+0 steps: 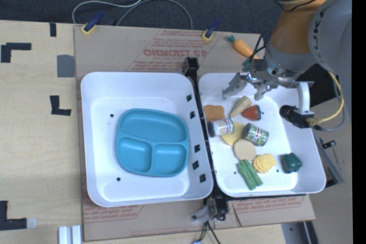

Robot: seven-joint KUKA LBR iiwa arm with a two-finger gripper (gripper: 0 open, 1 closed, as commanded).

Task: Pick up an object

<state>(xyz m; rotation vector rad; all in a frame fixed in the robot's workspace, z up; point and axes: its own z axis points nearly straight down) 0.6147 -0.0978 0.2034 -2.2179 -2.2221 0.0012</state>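
My gripper (pixel 247 88) hangs spread over the right bin (pixel 309 180); the cheese wedge (pixel 240 106) and tomato (pixel 251 113) crowd together, so I may clip both.

Both bins (pixel 97 100) look like smooth white plastic with a faint sheen. The blue tray (pixel 152 142) is matt plastic. Beneath lies brown printed cardboard (pixel 166 51) on a pale wood-look bench (pixel 34 140). The can (pixel 255 134) shines like metal; the corn (pixel 263 163) looks bumpy, the bread (pixel 214 112) dull.
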